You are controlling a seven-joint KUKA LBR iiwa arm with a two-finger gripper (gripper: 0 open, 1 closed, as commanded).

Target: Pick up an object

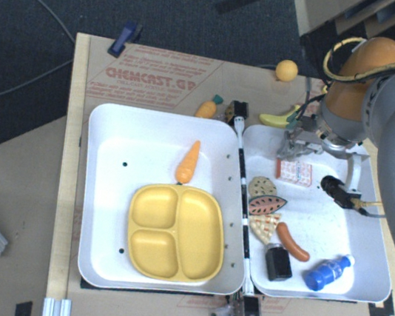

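Note:
My gripper (pixel 294 149) hangs over the far end of the right bin (pixel 371 242), just above a red-and-white checkered packet (pixel 295 172). A yellow banana (pixel 275 118) lies by the bin's far rim, left of the gripper. Nearer the front lie a brown leaf-shaped piece (pixel 266 203), a pale shell-like piece (pixel 263 225), a sausage (pixel 293 241), a black block (pixel 278 264) and a blue bottle (pixel 329 272). Nothing shows between the gripper and the packet.
The left bin (pixel 104 175) holds a yellow divided plate (pixel 175 231) and a carrot (pixel 188 162). Outside the bins, an orange ball (pixel 286 70), a small orange piece (pixel 207 109) and a blue clip (pixel 123 39) rest on the cardboard.

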